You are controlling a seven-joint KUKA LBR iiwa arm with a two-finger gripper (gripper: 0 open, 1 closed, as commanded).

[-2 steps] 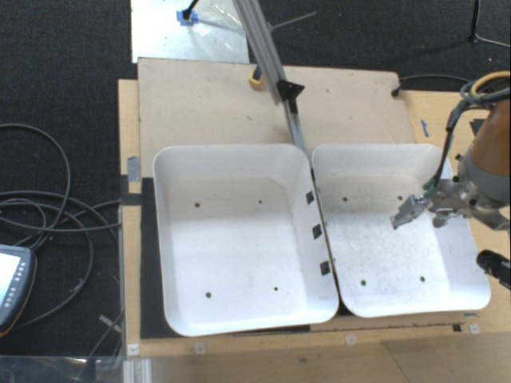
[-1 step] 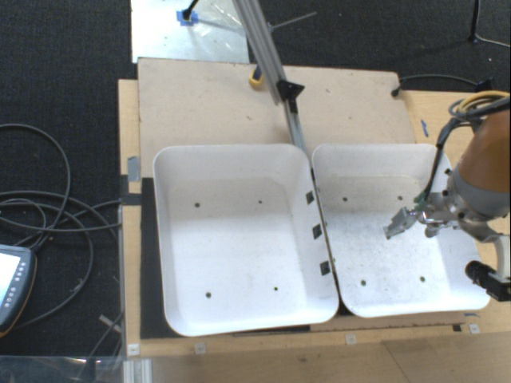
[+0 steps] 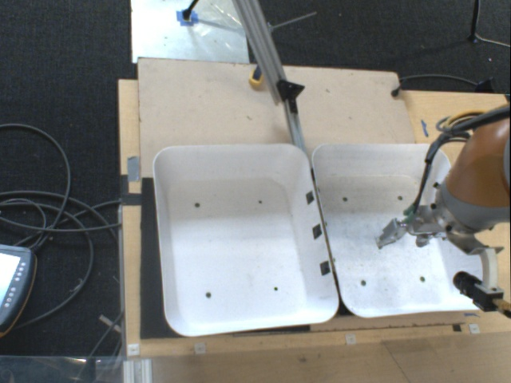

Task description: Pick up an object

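Down low, nearest the camera, sat the right bin (image 3: pixel 359 214), with its front rim close to the bench edge. Just over that bin's floor, toward its right side, hung the gripper (image 3: pixel 389 234). It was on the end of the grey and orange arm (image 3: pixel 479 182), which reached in over the right bin's right wall. I could not tell if the gripper was open or closed, or if it held anything. The left bin (image 3: pixel 239 238) touched the right bin's left wall. A grey pole (image 3: pixel 263 38) ran up and away from the right bin's far left corner.
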